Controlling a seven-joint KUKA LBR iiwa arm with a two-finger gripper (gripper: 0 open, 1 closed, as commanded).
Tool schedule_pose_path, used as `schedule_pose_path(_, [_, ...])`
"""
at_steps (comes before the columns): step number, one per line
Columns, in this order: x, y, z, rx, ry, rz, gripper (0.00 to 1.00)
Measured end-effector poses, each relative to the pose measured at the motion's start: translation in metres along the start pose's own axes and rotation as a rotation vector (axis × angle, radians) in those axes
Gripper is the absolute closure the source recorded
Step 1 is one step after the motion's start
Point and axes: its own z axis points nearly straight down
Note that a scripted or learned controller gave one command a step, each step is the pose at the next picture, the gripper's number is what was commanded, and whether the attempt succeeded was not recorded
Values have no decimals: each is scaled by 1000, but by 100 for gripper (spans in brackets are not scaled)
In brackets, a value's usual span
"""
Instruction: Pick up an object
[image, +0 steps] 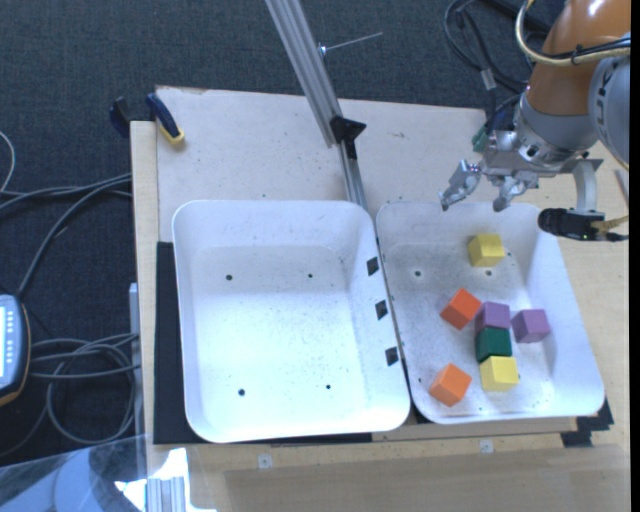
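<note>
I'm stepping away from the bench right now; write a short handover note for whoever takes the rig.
End effector: open, holding nothing, above the far rim of the right bin.
Blocks, all in the right bin: yellow block alone nearest the end effector; cluster nearer the camera with orange block, two purple blocks, green block, second yellow block; second orange block at the near edge.
Done: nothing picked.
Left: descend, grasp one block, lift.

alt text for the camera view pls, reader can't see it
A grey and orange robot arm holds its open gripper above the far edge of the right white bin, gripping nothing. That bin holds seven small blocks: two yellow, two orange, two purple, one green. The left bin sits beside it.
</note>
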Motion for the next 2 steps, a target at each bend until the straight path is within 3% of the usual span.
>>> schedule_pose_path(2, [8,4,118,2,0,-1,0])
